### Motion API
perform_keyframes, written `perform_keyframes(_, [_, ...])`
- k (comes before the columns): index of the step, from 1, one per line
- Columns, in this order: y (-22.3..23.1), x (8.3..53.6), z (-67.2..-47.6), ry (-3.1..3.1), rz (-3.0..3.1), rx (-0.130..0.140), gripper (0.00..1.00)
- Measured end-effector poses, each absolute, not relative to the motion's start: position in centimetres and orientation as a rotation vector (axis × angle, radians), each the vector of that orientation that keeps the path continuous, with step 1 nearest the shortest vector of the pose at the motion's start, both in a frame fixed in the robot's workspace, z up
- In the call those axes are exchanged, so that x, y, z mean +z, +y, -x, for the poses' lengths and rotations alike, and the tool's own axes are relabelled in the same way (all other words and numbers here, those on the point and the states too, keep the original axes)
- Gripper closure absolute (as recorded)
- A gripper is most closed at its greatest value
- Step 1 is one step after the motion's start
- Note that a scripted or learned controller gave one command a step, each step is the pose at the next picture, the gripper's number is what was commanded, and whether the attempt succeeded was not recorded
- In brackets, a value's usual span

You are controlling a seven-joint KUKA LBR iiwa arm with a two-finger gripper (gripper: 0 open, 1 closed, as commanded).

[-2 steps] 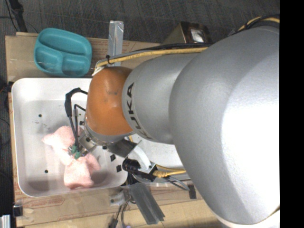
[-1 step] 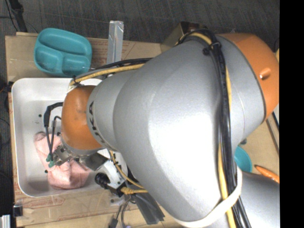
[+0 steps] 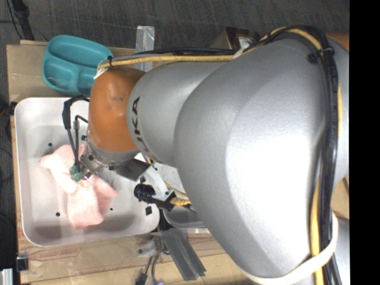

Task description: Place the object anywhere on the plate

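Near the white bin's left edge, I see the pink cloth under my gripper; its grip I cannot tell. Grasping seems underway; next comes lifting toward a plate.

Pink cloth in white bin, teal obj., grey arm w/ orange band.

Dark grey carpet floor, wooden bench, teal plastic seat-like thing at bench's far edge
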State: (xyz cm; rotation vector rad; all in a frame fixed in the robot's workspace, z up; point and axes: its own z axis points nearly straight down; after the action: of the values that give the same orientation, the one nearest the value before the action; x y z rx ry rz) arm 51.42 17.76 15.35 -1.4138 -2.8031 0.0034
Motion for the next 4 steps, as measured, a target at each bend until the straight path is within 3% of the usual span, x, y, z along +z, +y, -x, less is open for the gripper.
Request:
perform_keyframes(1, [20.8, 19.0, -47.5, -2.791, 1.438, 0.002, 1.00])
perform_keyframes(2, [15.3, 29.0, -50.3, -2.666, 1.660, 0.002, 1.00])
perform_keyframes(3, [19.4, 20.4, -49.6, -2.753, 1.505, 0.008, 1.00])
perform_keyframes(4, [14.2, 24.2, -53.8, -2.864, 1.290, 0.000, 1.00])
